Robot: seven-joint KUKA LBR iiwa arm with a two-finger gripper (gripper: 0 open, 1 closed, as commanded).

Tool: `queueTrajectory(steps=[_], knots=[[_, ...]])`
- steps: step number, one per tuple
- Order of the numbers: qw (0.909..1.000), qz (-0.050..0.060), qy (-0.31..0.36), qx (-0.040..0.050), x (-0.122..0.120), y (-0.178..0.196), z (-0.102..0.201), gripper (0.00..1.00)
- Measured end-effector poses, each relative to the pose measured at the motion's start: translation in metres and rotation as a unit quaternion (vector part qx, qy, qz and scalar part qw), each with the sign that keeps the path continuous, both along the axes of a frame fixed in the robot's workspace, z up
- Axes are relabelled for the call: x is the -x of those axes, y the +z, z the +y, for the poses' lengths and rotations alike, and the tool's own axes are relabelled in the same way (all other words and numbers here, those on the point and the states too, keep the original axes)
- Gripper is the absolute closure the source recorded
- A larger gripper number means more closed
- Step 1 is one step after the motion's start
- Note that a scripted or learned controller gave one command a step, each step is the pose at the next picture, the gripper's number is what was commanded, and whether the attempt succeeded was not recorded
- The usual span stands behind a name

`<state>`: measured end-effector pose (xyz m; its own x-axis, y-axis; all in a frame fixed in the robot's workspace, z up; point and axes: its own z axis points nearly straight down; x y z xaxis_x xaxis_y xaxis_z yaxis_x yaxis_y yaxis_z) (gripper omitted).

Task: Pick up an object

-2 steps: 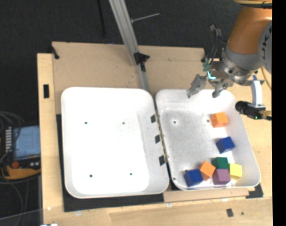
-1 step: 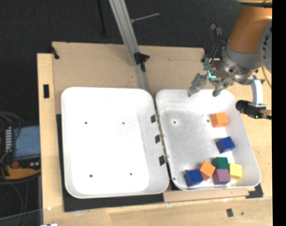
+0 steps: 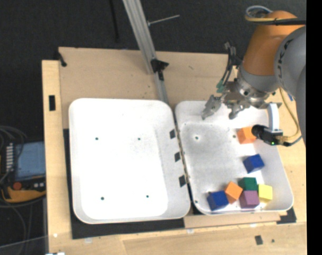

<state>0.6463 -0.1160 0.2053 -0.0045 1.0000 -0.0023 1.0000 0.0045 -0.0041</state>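
On top of the wooden surface (image 3: 123,62), two white bins side by side: left bin (image 3: 121,158) and right bin (image 3: 214,158). Inside the right bin, seven small blocks, counted by color: two orange, two blue, one green, one purple, one yellow. Up near the right wall, one orange block (image 3: 246,135), alone, square and bright. A little lower, one blue block (image 3: 253,163), also alone, turned at a slant. Down by the near corner, five packed close: another blue block (image 3: 218,200), another orange block (image 3: 234,191), a green block (image 3: 250,184), a purple block (image 3: 250,198) and a yellow block (image 3: 265,192), some touching each other. Above the far end of the right bin, the gripper (image 3: 224,109) on the grey arm with its orange band (image 3: 264,44), jaws spread apart, gripping nothing, well apart from the pile and near the lone orange block. Between the bins, a row of small dark clips (image 3: 177,157). Off to the left side, a small device with a blue screen (image 3: 29,161) and cables.
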Motion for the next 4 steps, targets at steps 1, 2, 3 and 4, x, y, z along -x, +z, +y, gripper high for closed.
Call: queueTrajectory(steps=[1, 2, 3, 4], knots=[[1.0000, 0.000, -0.003, 0.0005, -0.005, -0.053, -0.011, 0.00], [1.0000, 0.000, -0.004, 0.0002, -0.004, -0.105, -0.012, 0.00], [1.0000, -0.004, -0.006, -0.0005, -0.006, -0.090, -0.013, 1.00], [1.0000, -0.005, -0.003, -0.0013, -0.007, -0.046, -0.010, 1.00]])
